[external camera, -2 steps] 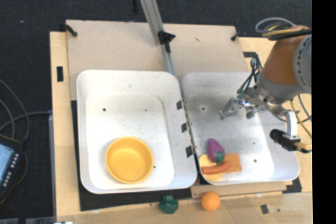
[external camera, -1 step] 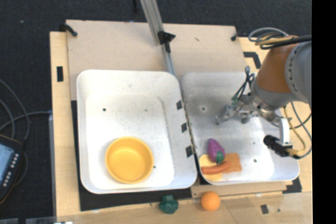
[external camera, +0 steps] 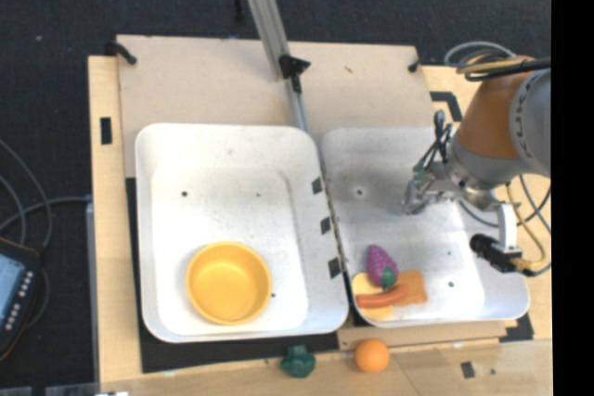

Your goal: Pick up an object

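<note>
Fingers' state cannot be told; nearest the camera an orange ball (external camera: 371,355) sits outside the bins, then purple and orange toys (external camera: 388,279) in the right bin's (external camera: 371,162) near corner, gripper (external camera: 418,197) hovering farther back: best descend squarely over the toys.

No legible text, label, brand, number or sign anywhere on the bench, the bins or the arm.
</note>
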Motion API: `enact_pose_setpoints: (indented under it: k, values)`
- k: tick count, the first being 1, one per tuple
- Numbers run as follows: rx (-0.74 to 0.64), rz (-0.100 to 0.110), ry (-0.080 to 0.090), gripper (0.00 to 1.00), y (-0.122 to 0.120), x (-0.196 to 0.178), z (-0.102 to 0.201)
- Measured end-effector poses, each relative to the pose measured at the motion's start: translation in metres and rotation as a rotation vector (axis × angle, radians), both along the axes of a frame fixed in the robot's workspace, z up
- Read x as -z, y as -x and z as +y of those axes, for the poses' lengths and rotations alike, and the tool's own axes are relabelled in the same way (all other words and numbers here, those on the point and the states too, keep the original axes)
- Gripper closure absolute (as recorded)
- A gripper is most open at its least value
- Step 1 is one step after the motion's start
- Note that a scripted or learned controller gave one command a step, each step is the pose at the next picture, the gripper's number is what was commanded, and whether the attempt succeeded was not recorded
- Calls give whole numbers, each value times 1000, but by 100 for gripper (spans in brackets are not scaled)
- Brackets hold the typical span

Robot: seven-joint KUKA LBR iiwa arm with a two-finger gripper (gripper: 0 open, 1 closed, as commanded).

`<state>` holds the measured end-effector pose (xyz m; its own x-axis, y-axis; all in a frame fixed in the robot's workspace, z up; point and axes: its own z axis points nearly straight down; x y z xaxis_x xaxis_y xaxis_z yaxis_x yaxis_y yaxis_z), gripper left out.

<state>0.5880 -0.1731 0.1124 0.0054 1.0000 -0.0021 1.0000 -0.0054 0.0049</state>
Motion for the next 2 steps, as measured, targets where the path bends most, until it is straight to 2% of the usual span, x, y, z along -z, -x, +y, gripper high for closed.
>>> enact_pose_setpoints:
  k: [2]
  values:
    - [-4,3,0,100,4,-97,-14]
